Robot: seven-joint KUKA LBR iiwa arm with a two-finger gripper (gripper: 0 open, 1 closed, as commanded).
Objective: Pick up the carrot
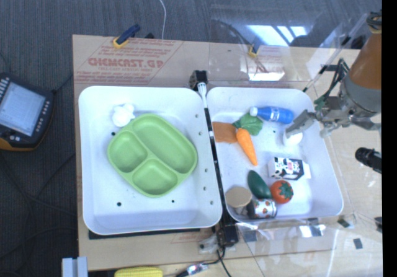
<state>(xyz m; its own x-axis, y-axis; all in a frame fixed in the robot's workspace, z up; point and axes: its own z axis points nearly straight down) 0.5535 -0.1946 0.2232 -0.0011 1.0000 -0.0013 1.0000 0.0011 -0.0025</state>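
The gripper (305,122) of the grey arm (363,87), banded in orange above the wrist, hangs over the upper right part of the right bin (329,173); whether its jaws stand apart or together cannot be told from this angle, and nothing is seen between them. Just below it lies a small round white object (293,138), and just to its left a blue plastic bottle (273,114) with a white cap lies on its side. The carrot (246,145), a smooth orange taper with its point toward the bin's middle, rests in the left half of that bin, its blunt end touching a crinkled green leafy piece (250,124) and a flat orange slab (224,132) beside it. Nearer the front rim sit a small carton printed in black and white (288,168), a glossy dark green oval vegetable (258,183), a red tomato (282,191) with a green top, a tan cup (238,197) and a small can (263,209) on its side. The left bin (93,207) holds a matte lime-green plate (152,154) moulded into three compartments, with a lumpy white item (122,114) at its upper left corner. Both shallow white bins stand on a board of brown cardboard (124,65).
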